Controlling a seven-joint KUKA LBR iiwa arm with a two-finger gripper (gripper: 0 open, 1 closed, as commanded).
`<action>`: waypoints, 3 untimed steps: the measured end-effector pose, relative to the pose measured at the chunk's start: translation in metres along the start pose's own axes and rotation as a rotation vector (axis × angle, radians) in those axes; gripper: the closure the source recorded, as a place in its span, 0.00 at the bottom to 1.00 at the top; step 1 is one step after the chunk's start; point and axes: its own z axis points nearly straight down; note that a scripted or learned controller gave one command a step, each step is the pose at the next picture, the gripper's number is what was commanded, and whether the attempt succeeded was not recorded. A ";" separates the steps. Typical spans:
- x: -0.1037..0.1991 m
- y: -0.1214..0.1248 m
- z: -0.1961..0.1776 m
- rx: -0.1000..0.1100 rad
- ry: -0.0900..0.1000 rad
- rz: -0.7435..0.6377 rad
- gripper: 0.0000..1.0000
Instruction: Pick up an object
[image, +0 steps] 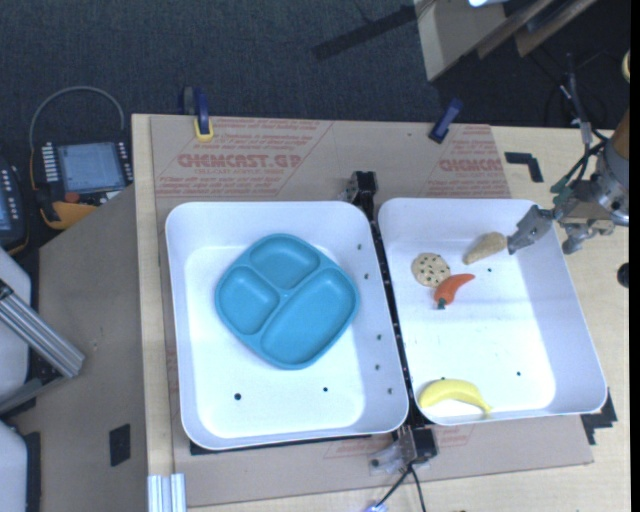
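The right bin (560, 330) holds a round speckled cookie (430, 267), a small red pepper (454, 288), a tan wedge-shaped piece (486, 247) and a yellow banana (455, 396). My gripper (548, 238) hangs over the bin's upper right corner, reaching in from the right. Its fingers are spread open with nothing between them. The left fingertip (520, 241) sits just right of the tan wedge, close to it or touching it. The banana lies alone at the bin's front edge.
The left bin (190, 300) holds a blue divided plate (287, 299). A black clamp (362, 186) sits between the bins at the back. A small screen device (88, 166) lies off the bench at the far left.
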 end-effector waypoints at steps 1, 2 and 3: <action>0.001 0.003 -0.009 -0.014 -0.003 -0.004 0.00; 0.003 -0.001 0.055 -0.008 -0.001 -0.003 0.00; 0.002 -0.007 0.112 -0.013 -0.003 -0.003 0.00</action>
